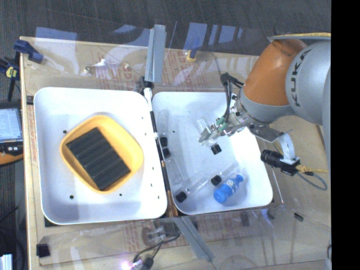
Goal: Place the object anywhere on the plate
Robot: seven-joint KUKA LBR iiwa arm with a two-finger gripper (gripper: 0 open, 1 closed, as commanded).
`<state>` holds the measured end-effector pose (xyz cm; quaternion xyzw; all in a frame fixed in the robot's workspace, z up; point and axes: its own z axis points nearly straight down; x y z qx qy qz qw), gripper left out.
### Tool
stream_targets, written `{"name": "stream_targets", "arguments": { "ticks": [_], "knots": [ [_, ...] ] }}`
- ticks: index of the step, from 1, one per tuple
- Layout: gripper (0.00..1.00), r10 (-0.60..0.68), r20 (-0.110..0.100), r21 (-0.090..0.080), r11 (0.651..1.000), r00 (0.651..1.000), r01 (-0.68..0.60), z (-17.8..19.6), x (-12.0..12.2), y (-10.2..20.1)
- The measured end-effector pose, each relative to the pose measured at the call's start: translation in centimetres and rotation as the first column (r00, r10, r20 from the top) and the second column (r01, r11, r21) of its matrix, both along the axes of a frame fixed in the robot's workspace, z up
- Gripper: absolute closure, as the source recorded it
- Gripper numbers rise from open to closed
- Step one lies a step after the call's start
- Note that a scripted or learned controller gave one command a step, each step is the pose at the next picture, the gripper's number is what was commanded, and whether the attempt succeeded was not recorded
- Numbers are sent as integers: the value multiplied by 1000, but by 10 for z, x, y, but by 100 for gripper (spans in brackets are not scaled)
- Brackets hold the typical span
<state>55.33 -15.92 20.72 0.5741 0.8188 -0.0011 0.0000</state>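
Bench, 2 white bins | hand (212, 133) over right bin (256, 193); opening can't tell; bottle (228, 189) lies apart; plate (133, 151) in left bin

Dark grey carpet (84, 4) lying beyond the bench. Pale wooden benchtop (101, 241) catching bluish reflections along the far edge. Screen device (10, 125) glowing at left.

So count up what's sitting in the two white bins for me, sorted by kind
Yellow plate with dark ridged insert, left bin: 1
Clear plastic bottle with blue cap, right bin: 1
Total: 2
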Motion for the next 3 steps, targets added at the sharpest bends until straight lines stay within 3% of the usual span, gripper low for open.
{"name": "stream_targets", "arguments": {
  "ticks": [1,2,3],
  "knots": [
    [100,223,-3,4,975,975,-223,-16,17,76],
    [100,343,1,2,939,939,-343,-15,27,159],
    [0,342,1,1,940,940,-342,-15,27,159]
  ]
}}
